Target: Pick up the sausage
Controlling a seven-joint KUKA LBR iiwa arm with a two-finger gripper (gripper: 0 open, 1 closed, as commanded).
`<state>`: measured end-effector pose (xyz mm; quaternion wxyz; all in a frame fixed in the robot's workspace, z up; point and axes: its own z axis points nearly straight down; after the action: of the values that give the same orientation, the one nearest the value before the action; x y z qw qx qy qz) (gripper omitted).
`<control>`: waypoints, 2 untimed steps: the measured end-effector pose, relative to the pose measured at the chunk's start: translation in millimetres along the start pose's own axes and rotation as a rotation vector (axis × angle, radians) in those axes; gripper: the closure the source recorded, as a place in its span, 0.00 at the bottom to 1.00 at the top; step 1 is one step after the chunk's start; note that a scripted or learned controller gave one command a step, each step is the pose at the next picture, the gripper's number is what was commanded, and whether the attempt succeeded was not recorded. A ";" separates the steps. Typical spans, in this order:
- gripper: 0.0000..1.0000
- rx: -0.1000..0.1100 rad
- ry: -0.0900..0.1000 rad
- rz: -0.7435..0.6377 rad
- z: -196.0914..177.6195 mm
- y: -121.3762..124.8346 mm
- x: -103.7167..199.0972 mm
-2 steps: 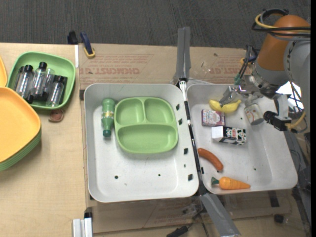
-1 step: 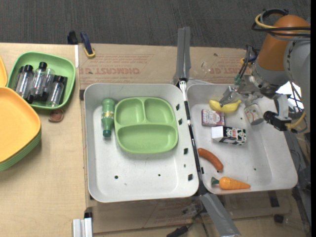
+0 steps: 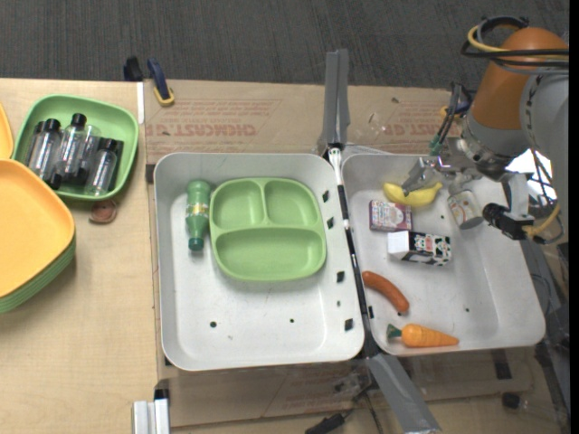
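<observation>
Nearest the camera, in the right bin [image 3: 507, 319], a carrot [image 3: 427, 336] lies along the front wall with its green end pointing left. Just behind it and a little to the left, the sausage [image 3: 386, 291] lies at a slant close to the bin's left wall, apart from the carrot and touching nothing else. Further back stands a small black-and-white carton [image 3: 420, 248], and just behind that a pink-labelled packet [image 3: 389, 214]. At the back of this bin a banana [image 3: 410, 193] lies, and the gripper [image 3: 422, 178] hangs right over it, well away from the sausage; whether it is clenched or released cannot be told from here, and nothing can be seen held in it. The grey arm with its orange band [image 3: 507, 89] reaches in from the right.

The left bin [image 3: 253, 337] holds a green divided plate [image 3: 268, 228] with a green bottle [image 3: 196, 212] lying just beside its left edge. Off to the left on the bench are stacked orange plates [image 3: 32, 233], and behind them a green tray [image 3: 122, 125] holding several dark-capped bottles [image 3: 72, 152]
</observation>
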<state>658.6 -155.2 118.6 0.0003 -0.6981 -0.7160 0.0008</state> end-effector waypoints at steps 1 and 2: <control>0.00 0.000 0.000 0.000 0.0 0.0 0.0; 1.00 -0.001 -0.001 -0.002 -9.3 0.2 -0.3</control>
<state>658.9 -155.5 127.9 -0.0004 -0.6974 -0.7167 0.0010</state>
